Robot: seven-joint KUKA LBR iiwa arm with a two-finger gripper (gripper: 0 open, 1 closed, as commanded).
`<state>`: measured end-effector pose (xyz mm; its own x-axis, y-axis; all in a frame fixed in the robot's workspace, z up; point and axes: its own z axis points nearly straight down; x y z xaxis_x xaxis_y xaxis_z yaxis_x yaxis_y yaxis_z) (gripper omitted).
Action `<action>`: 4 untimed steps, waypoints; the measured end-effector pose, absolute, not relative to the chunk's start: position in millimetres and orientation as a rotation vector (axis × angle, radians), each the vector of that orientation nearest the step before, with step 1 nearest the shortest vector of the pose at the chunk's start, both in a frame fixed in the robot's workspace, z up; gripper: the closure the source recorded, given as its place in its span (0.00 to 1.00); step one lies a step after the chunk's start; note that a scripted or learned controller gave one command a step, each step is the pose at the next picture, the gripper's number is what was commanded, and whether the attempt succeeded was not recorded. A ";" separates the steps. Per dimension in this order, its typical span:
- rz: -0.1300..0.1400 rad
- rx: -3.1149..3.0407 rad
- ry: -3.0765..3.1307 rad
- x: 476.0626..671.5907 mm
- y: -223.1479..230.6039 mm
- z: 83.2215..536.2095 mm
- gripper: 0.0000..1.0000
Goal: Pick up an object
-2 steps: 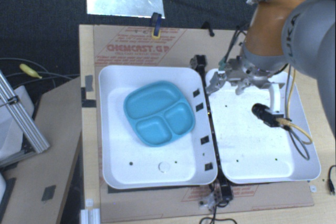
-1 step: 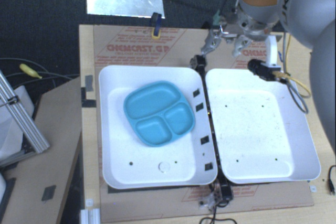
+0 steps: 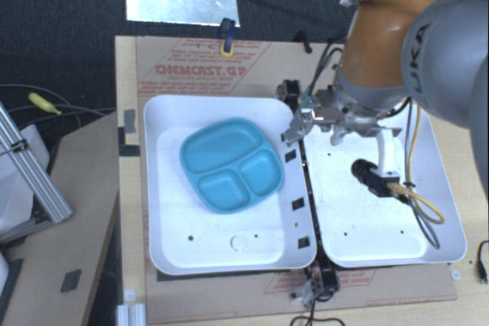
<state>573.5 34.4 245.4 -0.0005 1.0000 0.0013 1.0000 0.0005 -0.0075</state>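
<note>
Leftward of the gripper (image 3: 299,124) lay the blue plate (image 3: 229,164).
Gripper hung over the bin divide (image 3: 308,187), plate near; open or closed, couldn't tell.

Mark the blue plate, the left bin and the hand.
blue plate (image 3: 237,166), camera view, ridge between its compartments.
left bin (image 3: 199,240), camera view, bare floor near its front edge.
hand (image 3: 299,126), camera view, its tip, beside the left bin's wall.
</note>
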 end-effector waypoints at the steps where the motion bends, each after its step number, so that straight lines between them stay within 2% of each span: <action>1: -0.004 -2.220 -2.225 578.5 33.6 258.2 1.00; 2: -0.008 -2.211 -2.233 590.6 98.1 268.9 1.00; 3: 0.008 -2.221 -2.215 524.0 44.4 202.3 1.00; 4: -0.001 -2.213 -2.227 485.4 105.0 226.5 1.00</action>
